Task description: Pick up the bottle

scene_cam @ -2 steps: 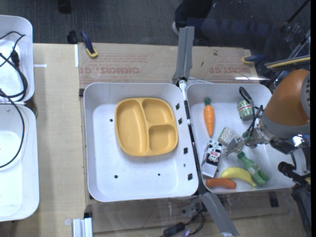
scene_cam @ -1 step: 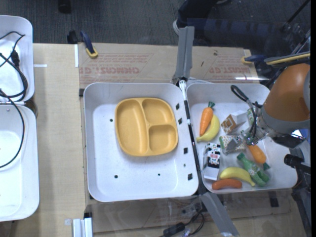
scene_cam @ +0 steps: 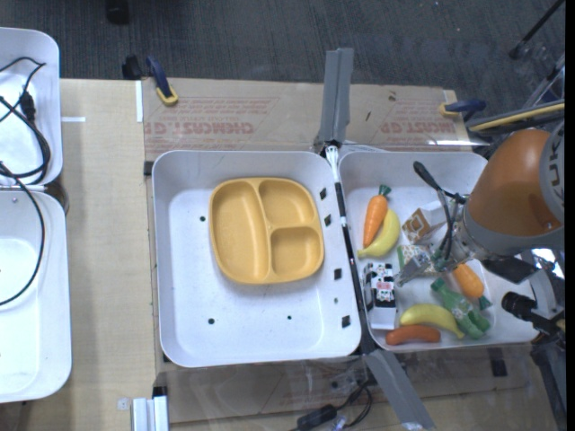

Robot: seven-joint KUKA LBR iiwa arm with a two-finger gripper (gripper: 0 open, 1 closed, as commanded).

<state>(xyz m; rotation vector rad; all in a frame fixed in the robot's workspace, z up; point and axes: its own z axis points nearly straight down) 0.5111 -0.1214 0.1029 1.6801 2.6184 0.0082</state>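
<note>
Clutter is the main risk: the clear bottle [scene_cam: 461, 308] with green cap lies at about four o'clock in the right bin [scene_cam: 409, 163], touching a yellow banana [scene_cam: 429, 317] and an orange carrot [scene_cam: 467, 280]. The gripper [scene_cam: 438, 257] hangs just above and left of it; its opening cannot be told, and nothing shows in it. A descent here could catch a neighbour or slide off the plastic.

Left bin [scene_cam: 180, 268]: wide open around the yellow plate [scene_cam: 266, 230], floor bare along front edge and both front corners. Right bin [scene_cam: 409, 162]: crowded. Carrot [scene_cam: 375, 218] and banana [scene_cam: 388, 236] blocked the left side, second banana [scene_cam: 431, 316] and red sausage [scene_cam: 413, 334] lined the front edge, arm [scene_cam: 508, 196] covered the right side. Only the back edge strip was clear.
</note>
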